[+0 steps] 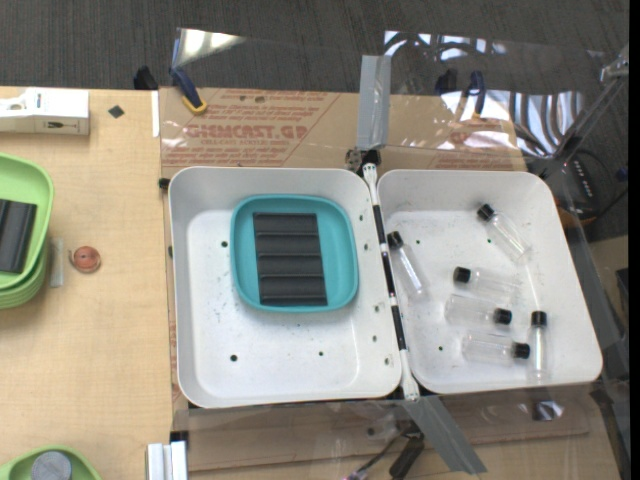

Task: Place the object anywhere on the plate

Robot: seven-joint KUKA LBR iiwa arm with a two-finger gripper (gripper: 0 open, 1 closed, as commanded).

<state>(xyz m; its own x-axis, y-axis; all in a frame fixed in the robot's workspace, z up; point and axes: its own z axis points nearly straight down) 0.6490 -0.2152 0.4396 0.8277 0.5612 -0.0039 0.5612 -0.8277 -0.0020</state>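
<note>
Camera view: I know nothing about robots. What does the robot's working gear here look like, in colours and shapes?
Two shallow white bins with rounded corners sit side by side. The left bin holds a teal, rounded-square plate with a dark ribbed centre. The right bin holds several clear vials with black caps. Behind them lies cardboard with red print.

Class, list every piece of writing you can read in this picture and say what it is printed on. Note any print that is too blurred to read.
"CHEMCAST GP", roughly, in faded red: on the cardboard sheet behind the bins; the letters are blurred, so this reading is uncertain.
Smaller red lines above and below it: too blurred to read.
Dark marks on the white box at top left: too small to read.
</note>
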